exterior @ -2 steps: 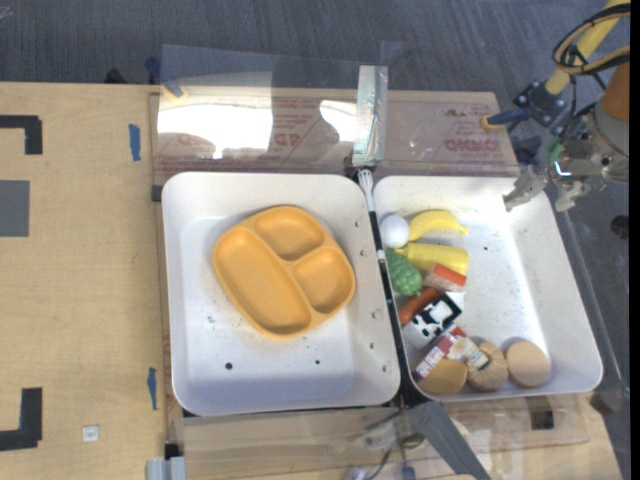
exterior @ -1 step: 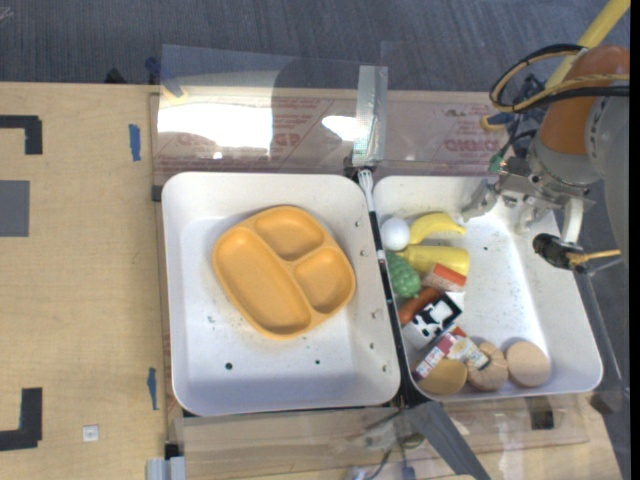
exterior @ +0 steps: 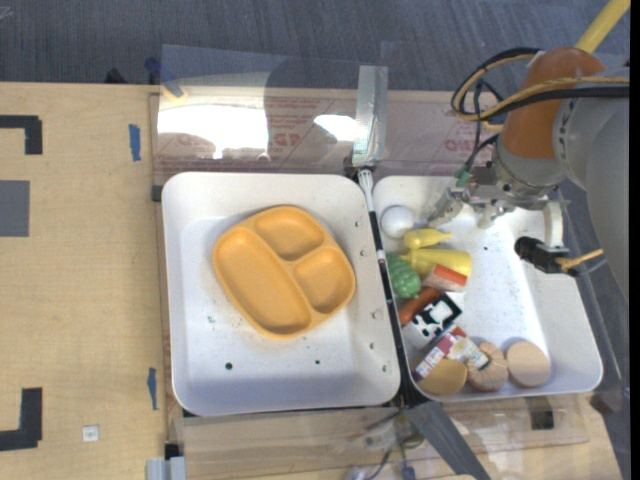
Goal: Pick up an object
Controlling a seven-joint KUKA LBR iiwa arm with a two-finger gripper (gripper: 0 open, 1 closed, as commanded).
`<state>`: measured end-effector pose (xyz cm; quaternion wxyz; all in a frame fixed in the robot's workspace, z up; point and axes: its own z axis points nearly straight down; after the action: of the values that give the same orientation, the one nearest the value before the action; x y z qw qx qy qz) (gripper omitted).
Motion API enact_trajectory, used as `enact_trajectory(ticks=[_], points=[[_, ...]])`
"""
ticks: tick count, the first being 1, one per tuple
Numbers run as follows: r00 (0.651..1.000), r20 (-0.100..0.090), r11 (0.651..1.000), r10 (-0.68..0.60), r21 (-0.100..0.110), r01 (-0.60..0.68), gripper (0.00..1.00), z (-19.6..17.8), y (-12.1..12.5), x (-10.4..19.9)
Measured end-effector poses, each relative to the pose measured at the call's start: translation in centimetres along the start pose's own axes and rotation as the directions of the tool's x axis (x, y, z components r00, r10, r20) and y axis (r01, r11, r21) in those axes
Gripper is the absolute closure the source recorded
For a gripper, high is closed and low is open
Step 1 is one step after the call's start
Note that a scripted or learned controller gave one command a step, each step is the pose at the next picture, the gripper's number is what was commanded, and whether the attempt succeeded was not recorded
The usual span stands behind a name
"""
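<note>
The claw (exterior: 467, 213) is positioned over the far part of the right bin (exterior: 560, 313), near that bin's left half. Its two fingers are seen spread apart, and nothing is pinched between them. The arm (exterior: 545, 118) is entered from the right, with the orange band above the wrist.

No object is held. The objects are gathered along the left wall and the near edge of the right bin:

1. A white ball (exterior: 397, 218) is located at the far left corner, to the left of the claw and apart from it.
2. A yellow piece (exterior: 432, 238) is located just beside the left finger, on the near side. Contact cannot be confirmed.
3. A second yellow piece (exterior: 449, 261) is found touching the first, nearer the camera.
4. A green piece (exterior: 404, 280) is set against the left wall.
5. A black-and-white block (exterior: 437, 315) is laid over an orange-red piece (exterior: 415, 306).
6. A red-and-white pack (exterior: 447, 348) and three tan lumps (exterior: 528, 362) are placed along the near edge, well apart from the claw.

The bin floor under the claw is bare.

An orange divided plate (exterior: 285, 270) is held in the left bin (exterior: 190, 358). Both bins are carried by the desk (exterior: 75, 268).
</note>
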<state>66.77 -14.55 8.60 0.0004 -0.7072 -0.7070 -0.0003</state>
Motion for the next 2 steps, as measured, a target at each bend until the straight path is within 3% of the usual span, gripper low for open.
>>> enact_trajectory(ticks=[1, 2], points=[[0.991, 0.001, 0.991, -0.133, -0.005, 0.133, 0.00, -0.2, -9.6, 1.7], [0.982, 0.003, 0.982, -0.187, -0.008, 0.187, 0.00, -0.2, -13.7, 3.6]])
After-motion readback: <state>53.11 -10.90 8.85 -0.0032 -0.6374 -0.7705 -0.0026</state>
